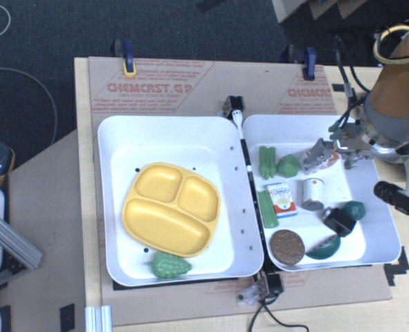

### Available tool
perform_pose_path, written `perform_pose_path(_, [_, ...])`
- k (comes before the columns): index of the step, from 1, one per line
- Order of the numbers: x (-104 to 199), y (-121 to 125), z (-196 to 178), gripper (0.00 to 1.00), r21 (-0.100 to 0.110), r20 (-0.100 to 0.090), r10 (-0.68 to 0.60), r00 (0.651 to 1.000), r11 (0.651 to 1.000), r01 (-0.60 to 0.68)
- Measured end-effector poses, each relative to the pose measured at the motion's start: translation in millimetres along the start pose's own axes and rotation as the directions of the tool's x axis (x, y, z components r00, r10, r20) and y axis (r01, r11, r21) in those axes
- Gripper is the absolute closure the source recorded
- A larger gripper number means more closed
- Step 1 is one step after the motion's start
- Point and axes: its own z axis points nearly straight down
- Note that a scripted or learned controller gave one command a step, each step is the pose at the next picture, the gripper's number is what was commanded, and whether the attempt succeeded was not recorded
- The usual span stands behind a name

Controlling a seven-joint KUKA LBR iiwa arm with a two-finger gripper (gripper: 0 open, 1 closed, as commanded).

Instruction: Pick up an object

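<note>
My gripper [320, 158] hangs over the upper middle of the right bin [382, 244], reaching in from the right below the orange-banded wrist. Just left of it lie a round green lump [287, 164] and an upright green piece [267, 162]. A white cylinder [313, 191] lies directly below the gripper. A small red and white carton [281, 199] sits beside a long green bar [267, 210]. Nothing shows clearly as held.
Lower in the right bin are a black block [338, 221], a teal ball [355, 209], a curved teal piece [323, 247] and a brown disc [287, 246]. The left bin [109, 185] holds a yellow divided plate [170, 208] and a green leafy piece [168, 264].
</note>
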Motion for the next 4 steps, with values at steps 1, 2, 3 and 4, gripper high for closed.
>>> perform_pose_path(1, [0,1,-11,1.0,-0.003,0.001,-0.001,1.0,1.0,0.001])
perform_pose_path(2, [94,4,-43,1.0,-0.007,0.001,-0.007,1.0,1.0,0.007])
perform_pose_path(3, [177,18,-158,1.0,-0.018,-0.003,-0.012,1.0,1.0,0.012])
perform_pose_path(4, [178,-32,-126,1.0,0.005,0.0,-0.001,1.0,1.0,0.001])
